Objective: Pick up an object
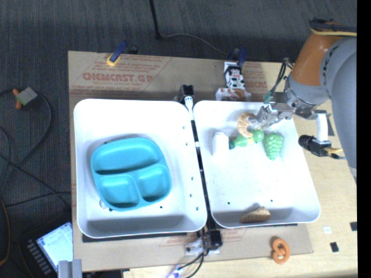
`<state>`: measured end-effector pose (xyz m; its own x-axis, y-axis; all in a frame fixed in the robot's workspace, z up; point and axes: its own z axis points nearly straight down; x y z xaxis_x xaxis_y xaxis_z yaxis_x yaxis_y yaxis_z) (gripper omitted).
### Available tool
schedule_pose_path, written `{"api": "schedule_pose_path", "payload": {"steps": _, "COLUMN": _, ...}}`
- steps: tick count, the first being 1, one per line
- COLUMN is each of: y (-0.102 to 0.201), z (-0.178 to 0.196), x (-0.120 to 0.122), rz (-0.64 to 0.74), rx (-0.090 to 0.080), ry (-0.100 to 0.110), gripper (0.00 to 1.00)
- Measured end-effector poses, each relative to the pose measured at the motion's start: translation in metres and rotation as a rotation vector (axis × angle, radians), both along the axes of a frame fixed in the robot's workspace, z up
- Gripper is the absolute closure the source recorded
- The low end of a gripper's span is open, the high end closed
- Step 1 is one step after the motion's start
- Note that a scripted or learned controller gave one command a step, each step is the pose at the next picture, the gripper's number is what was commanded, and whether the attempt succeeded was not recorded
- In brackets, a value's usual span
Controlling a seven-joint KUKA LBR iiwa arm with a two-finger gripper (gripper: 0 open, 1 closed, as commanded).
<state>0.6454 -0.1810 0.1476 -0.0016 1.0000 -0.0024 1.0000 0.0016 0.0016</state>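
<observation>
Right under gripper (pixel 262 118): toy cluster (pixel 255 133)

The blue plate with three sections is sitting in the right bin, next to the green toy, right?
Not quite. The camera view shows the blue plate lying in the left bin, by itself. The green toy is in the right bin, near the gripper. So the plate and the green toy are in different bins, not side by side.
</observation>
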Motion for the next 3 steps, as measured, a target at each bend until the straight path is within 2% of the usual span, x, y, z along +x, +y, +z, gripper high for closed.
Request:
{"api": "schedule_pose_path", "payload": {"steps": 1, "y": 0.012, "z": 0.138, "x": 0.024, "rz": -0.001, "rx": -0.001, "ry": -0.002, "gripper": 1.0}}
{"api": "schedule_pose_path", "payload": {"steps": 2, "y": 0.063, "z": 0.095, "x": 0.01, "rz": 0.0, "rx": 0.001, "ry": 0.004, "gripper": 1.0}}
{"api": "schedule_pose_path", "payload": {"steps": 3, "y": 0.013, "z": 0.091, "x": 0.023, "rz": -0.002, "rx": 0.0, "ry": 0.001, "gripper": 1.0}}
